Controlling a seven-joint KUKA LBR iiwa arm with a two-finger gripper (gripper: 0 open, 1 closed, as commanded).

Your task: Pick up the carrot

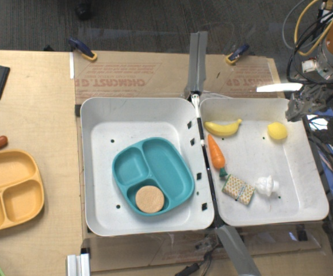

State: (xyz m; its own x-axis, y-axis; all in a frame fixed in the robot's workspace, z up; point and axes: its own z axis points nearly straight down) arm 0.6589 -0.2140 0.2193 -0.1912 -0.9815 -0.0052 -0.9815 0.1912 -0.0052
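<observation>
The carrot (214,152) lay against the right bin's (304,211) left wall, under a banana (223,127); gripper (302,105) grip unclear.

Mirrored red "CHEMCRZT" lettering on the cardboard sheet (154,73)

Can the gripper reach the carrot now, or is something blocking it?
Probably yes. The carrot lies uncovered against the right bin's left wall, below the banana. The gripper is at the bin's upper right edge. The wall may hinder grasping.
</observation>
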